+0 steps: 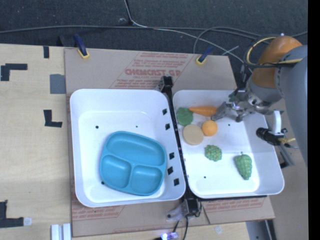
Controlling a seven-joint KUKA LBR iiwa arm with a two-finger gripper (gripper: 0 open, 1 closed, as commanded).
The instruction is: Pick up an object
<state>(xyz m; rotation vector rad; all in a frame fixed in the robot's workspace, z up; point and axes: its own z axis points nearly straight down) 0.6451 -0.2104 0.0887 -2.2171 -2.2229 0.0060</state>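
Note:
The right bin (265,184) holds several play foods. An orange carrot (202,110) lies at the back beside a dark green leafy piece (184,116). In front of them are a small orange ball (209,128) and a beige disc (193,134). A green broccoli floret (213,153) and a green bumpy fruit (244,165) lie nearer the front. My gripper (229,115) hangs over the bin's back right, just right of the carrot's tip. Its fingers are spread open with nothing between them.
The left bin (85,109) holds a blue divided plate (133,163). A black divider with clips (172,134) runs between the bins. The arm's grey body and orange band (277,54) stand over the right bin's far corner. Cables cross the back of the bench.

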